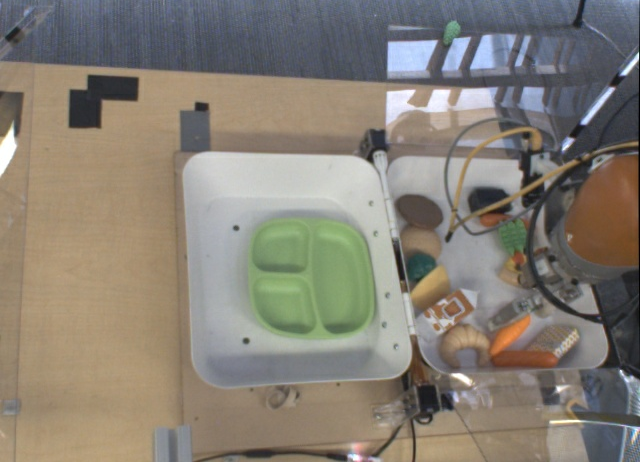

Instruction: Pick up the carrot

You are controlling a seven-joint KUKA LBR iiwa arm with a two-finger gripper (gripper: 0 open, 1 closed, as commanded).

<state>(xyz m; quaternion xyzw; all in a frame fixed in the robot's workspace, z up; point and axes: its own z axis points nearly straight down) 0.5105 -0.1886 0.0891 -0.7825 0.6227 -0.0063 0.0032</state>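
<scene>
The carrot [510, 333] is a short orange stick lying aslant in the front part of the right bin [598, 352]. It rests just above a red sausage [523, 358]. My gripper [516, 308] reaches down from the orange-banded wrist [605, 220] on the right. Its grey tip hangs right over the carrot's upper side, close to it or touching it. Nothing shows as lifted off the bin floor.
A croissant [465, 343], patterned box [450, 310], cheese wedge [432, 288], waffle piece [556, 340], brown and beige ovals [420, 212] and a green leafy piece [513, 237] crowd the right bin. The left bin [215, 190] holds a green divided plate [310, 277]. Cables [470, 150] loop above.
</scene>
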